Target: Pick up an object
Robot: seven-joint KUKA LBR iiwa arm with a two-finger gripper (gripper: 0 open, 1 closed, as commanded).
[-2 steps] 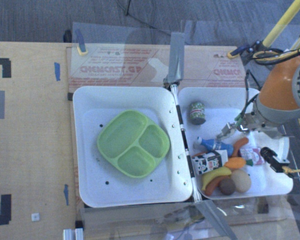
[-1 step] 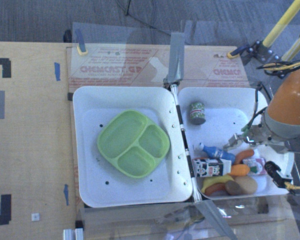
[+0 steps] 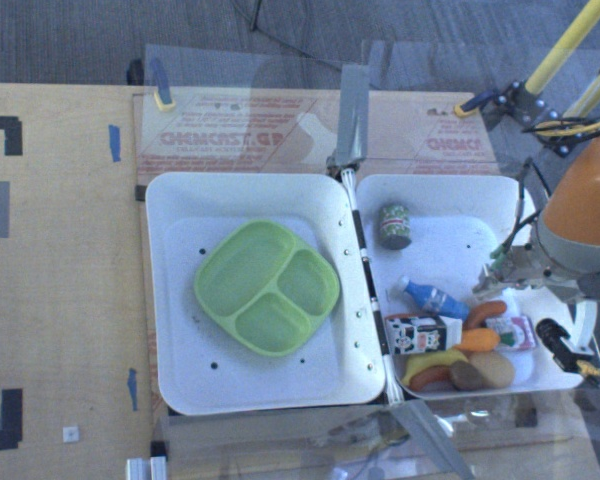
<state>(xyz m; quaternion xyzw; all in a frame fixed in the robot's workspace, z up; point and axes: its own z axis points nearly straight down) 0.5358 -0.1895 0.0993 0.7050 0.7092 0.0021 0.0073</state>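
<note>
Item one, for your attention: the blue bottle (image 3: pixel 433 298) is lying on its side in the right bin (image 3: pixel 450 196), near that bin's middle, its long axis running from upper left to lower right, with the narrower end pointing toward the divider. It is looking like smooth, glossy plastic.

Item two: the gripper (image 3: pixel 507 272) is hovering over the right bin's right side, just right of the bottle; you cannot tell from here how its fingers are set.

Item three: a small dark can (image 3: pixel 395 225) is sitting near the bin's far left corner, well apart from the rest.

Item four: a boxy printed carton (image 3: pixel 421 334) is lying along the near edge, beside an orange carrot (image 3: pixel 480 340), a yellow banana (image 3: pixel 425 365) and a brown potato (image 3: pixel 491 370), all rounded toy shapes.

Item five: the left bin (image 3: pixel 180 208) is carrying a green three-compartment tray (image 3: pixel 267 287), matte moulded plastic, turned at a slant.
</note>
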